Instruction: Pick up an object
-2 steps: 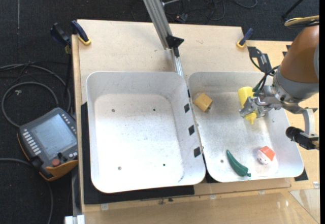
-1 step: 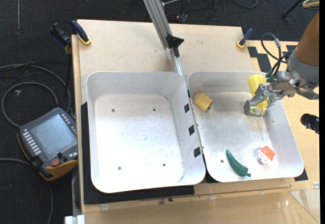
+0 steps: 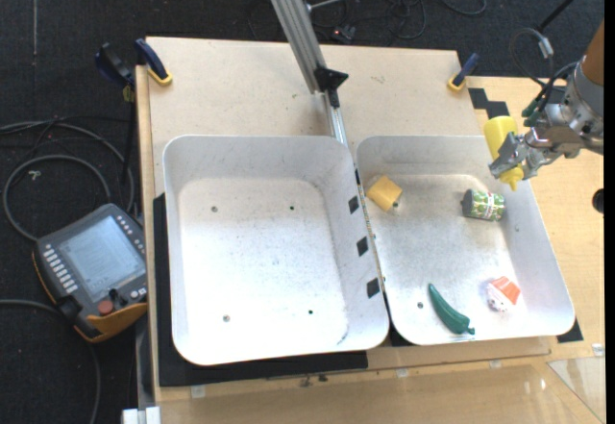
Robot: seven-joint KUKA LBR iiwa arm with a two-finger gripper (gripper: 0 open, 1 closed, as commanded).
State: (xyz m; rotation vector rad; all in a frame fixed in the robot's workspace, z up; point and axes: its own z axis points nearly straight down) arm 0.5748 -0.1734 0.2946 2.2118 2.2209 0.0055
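Two white bins (image 3: 183, 162) sit on the bench (image 3: 250, 86); tool (image 3: 514, 162) clamps a yellow object (image 3: 500, 137).

— What is the arm (image 3: 588, 95) looking like?
— Its wrist is showing as a grey, rounded housing, with an orange patch peeking above it at the frame's edge.
— Any wiring?
— A thin dark cable is looping up beside it, ending in a small pale connector.
— And the tip?
— Metal-grey, blocky, and blurred.
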